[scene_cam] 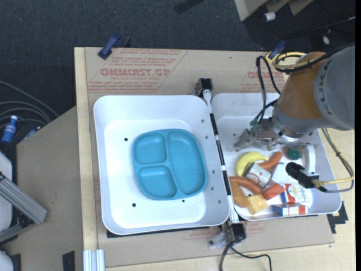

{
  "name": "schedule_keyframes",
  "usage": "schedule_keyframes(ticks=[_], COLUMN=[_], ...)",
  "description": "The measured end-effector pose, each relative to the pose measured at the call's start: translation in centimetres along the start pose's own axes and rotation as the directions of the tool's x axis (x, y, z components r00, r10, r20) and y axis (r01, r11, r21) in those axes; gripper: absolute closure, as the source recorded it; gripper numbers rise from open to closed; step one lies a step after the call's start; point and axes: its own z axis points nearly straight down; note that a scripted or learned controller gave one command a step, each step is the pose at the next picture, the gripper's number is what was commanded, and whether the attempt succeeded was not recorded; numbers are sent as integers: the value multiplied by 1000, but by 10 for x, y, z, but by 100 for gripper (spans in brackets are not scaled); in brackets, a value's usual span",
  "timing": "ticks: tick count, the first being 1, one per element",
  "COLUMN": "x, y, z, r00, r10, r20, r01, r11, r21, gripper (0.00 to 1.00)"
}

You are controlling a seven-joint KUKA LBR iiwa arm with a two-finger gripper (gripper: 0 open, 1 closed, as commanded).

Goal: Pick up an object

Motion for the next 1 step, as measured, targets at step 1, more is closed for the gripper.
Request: schedule_keyframes(ticks=[1], x=[-32], y=[44], z=[10], r00=[1000], r10=[-2], r20=[1], r01=[2], r11=[1000], r21=[0], gripper=[0])
